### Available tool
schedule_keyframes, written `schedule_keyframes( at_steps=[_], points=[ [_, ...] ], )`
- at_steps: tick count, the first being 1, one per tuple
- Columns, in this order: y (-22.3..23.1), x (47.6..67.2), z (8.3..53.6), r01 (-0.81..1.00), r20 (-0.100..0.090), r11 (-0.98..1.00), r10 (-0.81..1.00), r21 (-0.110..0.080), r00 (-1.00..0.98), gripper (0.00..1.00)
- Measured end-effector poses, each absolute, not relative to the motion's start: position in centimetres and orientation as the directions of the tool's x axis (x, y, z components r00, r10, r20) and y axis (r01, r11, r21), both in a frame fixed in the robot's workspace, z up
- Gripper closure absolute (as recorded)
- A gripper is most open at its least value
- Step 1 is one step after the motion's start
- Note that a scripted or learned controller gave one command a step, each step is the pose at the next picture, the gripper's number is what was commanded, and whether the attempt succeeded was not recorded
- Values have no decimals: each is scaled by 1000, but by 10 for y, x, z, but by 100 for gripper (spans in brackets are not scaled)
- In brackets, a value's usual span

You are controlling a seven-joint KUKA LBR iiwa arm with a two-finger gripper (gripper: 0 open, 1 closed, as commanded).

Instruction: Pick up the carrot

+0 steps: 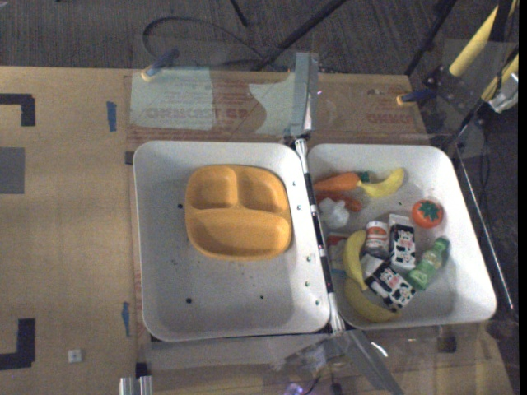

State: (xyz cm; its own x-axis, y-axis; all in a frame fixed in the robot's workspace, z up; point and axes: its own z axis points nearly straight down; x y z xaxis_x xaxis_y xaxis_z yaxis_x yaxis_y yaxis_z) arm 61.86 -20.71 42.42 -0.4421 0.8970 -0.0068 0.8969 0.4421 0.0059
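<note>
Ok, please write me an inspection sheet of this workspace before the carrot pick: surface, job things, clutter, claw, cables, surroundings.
Surface: wooden bench with blue tape marks; two white bins side by side.
Job's things: carrot lies in the right bin at its upper left, beside a small banana.
Clutter: tomato, green bottle, cow-print cartons, two larger bananas; orange divided plate in the left bin.
Claw: nothing seen.
Cables: a dark cable loop on the floor above the bench.
Surroundings: dark carpet, tripod legs.
</note>
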Motion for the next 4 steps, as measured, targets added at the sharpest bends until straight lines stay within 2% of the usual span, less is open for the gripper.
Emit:
schedule_keyframes(
  at_steps=[1, 2, 3, 4],
  points=[
    [-218, 603, 326, 814, -3, 581, 814, 2, -581, 100],
    [-224, 634, 356, 875, -7, 484, 875, 6, -484, 100],
    [-198, 665, 355, 979, -5, 203, 979, 6, -203, 100],
    [-220, 668, 395, 869, -9, 494, 869, 7, -494, 100]
  ],
)
